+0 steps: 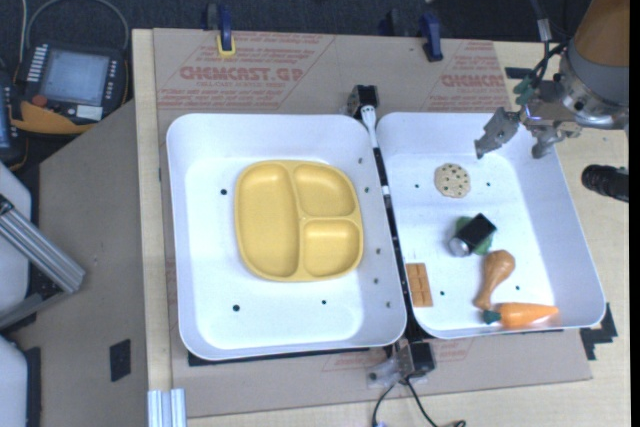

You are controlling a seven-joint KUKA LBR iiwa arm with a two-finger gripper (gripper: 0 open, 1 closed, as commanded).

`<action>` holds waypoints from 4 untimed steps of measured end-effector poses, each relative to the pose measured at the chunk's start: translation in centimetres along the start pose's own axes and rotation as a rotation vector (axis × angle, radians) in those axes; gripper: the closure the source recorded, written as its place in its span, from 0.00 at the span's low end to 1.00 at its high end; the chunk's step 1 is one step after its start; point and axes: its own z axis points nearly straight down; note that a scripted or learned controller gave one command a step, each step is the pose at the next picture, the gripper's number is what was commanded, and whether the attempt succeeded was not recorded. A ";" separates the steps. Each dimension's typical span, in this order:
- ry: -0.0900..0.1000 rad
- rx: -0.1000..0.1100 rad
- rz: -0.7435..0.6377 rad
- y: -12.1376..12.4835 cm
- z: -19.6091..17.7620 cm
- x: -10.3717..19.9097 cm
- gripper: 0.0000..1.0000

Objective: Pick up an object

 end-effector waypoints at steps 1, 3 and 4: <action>-0.002 -0.013 -0.003 0.2 -0.8 0.0 0.00; 0.000 -0.007 -0.001 -1.1 9.1 -0.8 0.00; 0.000 -0.007 -0.001 -1.9 13.9 -1.2 0.00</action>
